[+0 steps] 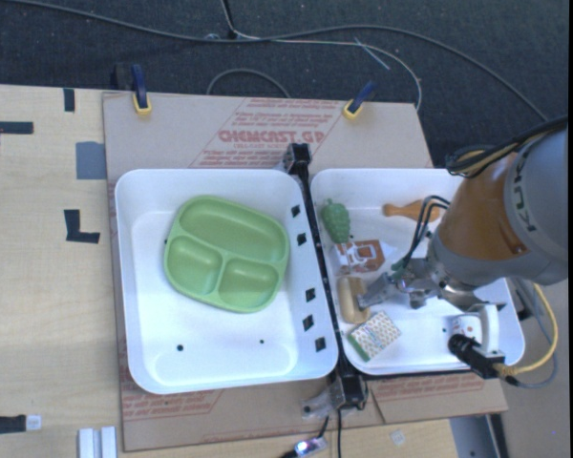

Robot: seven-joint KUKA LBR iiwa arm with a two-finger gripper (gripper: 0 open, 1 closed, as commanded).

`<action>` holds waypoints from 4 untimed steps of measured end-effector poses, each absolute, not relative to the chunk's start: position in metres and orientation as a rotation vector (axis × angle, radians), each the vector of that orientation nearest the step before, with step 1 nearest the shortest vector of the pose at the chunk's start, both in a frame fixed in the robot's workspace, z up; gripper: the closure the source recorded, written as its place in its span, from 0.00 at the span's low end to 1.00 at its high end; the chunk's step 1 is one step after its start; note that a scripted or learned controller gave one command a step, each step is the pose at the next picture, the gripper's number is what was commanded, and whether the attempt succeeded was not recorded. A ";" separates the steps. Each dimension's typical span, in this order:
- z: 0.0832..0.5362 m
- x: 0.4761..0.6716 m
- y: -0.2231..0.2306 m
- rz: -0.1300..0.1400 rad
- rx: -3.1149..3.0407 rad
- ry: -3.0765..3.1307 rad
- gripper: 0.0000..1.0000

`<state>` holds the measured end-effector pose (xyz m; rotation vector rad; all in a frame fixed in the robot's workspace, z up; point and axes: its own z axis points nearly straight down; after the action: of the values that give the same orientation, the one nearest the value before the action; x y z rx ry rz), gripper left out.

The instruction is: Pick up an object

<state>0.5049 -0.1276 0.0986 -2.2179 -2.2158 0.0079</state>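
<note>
In the camera view the right bin [415,361] holds several small objects along its left side. A green toy [336,219] lies near the divider, with a white and orange packet [363,253] below it. A tan bread-like piece [349,297] lies further down, and a green-and-white patterned packet [374,334] sits at the front. An orange piece [408,210] pokes out by the arm. My gripper [380,292] hangs low over the bin, just right of the tan piece and above the patterned packet. Nothing shows between its fingers.
The left bin [143,351] carries a green divided plate [226,253]. A black divider strip [310,256] runs between the bins. The arm's orange band [482,222] covers the right bin's right half. Cables lie on the dark floor behind the bench.
</note>
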 end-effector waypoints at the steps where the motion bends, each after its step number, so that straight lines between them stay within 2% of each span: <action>1: 0.086 0.505 -0.128 0.001 -2.220 -2.221 0.00; 2: 0.098 0.507 -0.126 -0.007 -2.219 -2.225 1.00; 3: 0.151 0.508 -0.136 -0.002 -2.222 -2.224 1.00; 4: 0.209 0.517 -0.131 -0.004 -2.221 -2.227 1.00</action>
<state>0.5170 -0.1314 0.2091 -2.2212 -2.2270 -0.0039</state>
